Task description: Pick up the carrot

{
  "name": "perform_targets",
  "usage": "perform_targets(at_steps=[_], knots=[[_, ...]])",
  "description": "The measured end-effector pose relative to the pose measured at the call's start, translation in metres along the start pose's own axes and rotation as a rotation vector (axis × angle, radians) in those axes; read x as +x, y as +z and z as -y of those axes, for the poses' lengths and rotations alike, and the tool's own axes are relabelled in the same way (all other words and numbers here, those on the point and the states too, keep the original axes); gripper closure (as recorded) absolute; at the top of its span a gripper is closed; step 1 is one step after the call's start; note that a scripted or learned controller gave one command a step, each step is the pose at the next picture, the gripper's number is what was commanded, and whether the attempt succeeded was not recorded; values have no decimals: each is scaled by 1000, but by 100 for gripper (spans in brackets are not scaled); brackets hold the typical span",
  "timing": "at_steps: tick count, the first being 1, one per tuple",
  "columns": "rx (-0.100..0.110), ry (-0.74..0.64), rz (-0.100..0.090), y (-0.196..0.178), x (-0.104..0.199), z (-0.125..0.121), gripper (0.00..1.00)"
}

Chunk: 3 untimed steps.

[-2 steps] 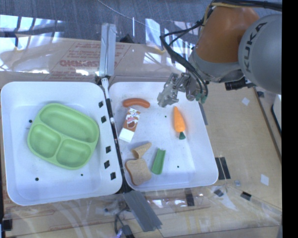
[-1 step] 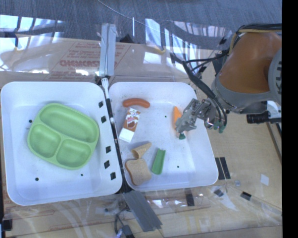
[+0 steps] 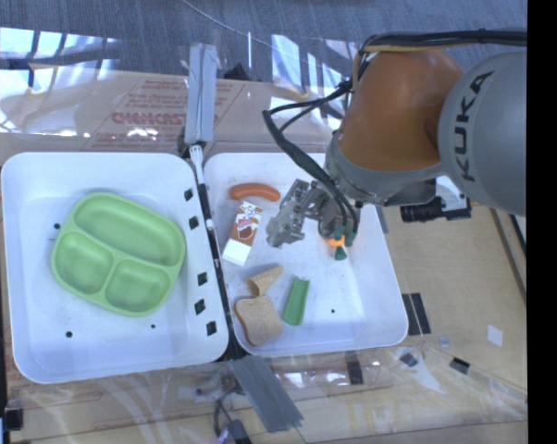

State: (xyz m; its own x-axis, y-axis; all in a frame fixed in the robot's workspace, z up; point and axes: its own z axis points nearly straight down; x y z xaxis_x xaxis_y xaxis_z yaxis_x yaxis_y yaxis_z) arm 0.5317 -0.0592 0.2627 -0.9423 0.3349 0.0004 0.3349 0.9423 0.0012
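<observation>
My gripper hangs low over the right bin, a little far of its middle, with my arm coming in from the right. The carrot lies just to its right and slightly nearer, a small orange stub with a green end, close to the bin's right wall. It sits under the overhang of my wrist, so part of it may be hidden from view.

The carrot's long axis seems to run roughly near to far, with the green top toward the far side, but it is too small for me to be sure. Whether I am clenched or released I cannot tell: the metal parts blur together against the white floor. Nothing orange shows inside them, so I judge I hold nothing.

The move ahead, as I read it, is a short shift right and a touch nearer, then a straight drop. The wall just beside the carrot leaves little room on that side, so I would want to close across its short width.

The sausage, the carton, the bread and the green piece lie left or nearer, apart from that path. The green plate is in the left bin.
</observation>
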Motion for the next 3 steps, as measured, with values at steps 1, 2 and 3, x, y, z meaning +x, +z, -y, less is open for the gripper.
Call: perform_targets(at_steps=[1,2,3], knots=[[1,-279,1,24,-38,-58,100],[2,-861,0,16,-3,-6,100],[1,-1428,0,11,6,29,100]])
